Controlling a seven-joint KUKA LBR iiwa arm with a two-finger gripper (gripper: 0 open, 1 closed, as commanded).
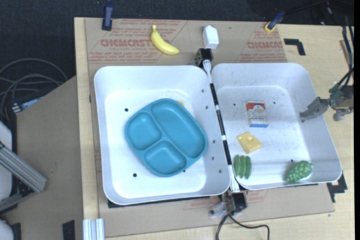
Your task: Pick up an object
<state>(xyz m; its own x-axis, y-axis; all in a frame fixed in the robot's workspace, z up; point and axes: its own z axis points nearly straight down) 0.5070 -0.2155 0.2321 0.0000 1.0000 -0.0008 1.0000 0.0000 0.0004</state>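
gripper at the right bin's far edge, nothing visibly between its fingers

from above, the gripper [322,108] sits at the right rim of the right bin [292,78]; whether it's spread or pressed together, i cannot tell. the small red and white box [256,113] lies to its left, near the bin's middle, with the yellow piece [249,142] just below that. the green pepper-like thing [242,167] rests further left and lower, and the green bunch [298,172] sits below the gripper by the bin's front wall. well off to the left, the blue divided plate [165,136] is in the left bin [112,121]. a banana [162,42] lies on the worktop [140,31] beyond.
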